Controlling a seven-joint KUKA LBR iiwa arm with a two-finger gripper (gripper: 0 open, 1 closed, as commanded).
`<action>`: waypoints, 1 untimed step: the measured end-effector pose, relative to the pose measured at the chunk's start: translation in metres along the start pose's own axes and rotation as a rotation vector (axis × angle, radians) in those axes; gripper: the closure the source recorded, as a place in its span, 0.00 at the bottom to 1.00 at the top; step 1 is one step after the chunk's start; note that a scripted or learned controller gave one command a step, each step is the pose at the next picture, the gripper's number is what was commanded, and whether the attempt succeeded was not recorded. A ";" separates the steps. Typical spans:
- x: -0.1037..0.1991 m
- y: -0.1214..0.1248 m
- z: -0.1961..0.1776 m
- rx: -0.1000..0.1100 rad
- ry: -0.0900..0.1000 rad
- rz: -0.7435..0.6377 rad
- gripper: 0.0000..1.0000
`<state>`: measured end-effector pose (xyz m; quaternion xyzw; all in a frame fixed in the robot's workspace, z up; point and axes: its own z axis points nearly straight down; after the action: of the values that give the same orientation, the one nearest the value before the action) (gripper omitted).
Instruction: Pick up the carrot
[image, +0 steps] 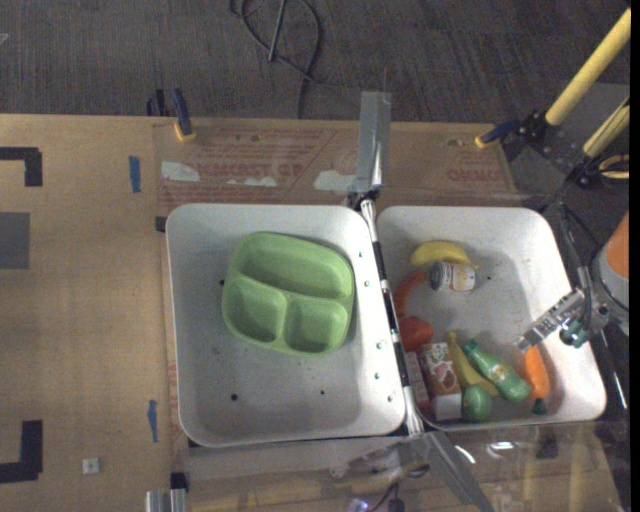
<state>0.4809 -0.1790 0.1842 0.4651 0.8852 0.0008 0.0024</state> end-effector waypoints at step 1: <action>0.000 0.000 0.000 0.000 0.000 0.001 0.00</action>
<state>0.4806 -0.1794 0.1841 0.4655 0.8851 0.0007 0.0023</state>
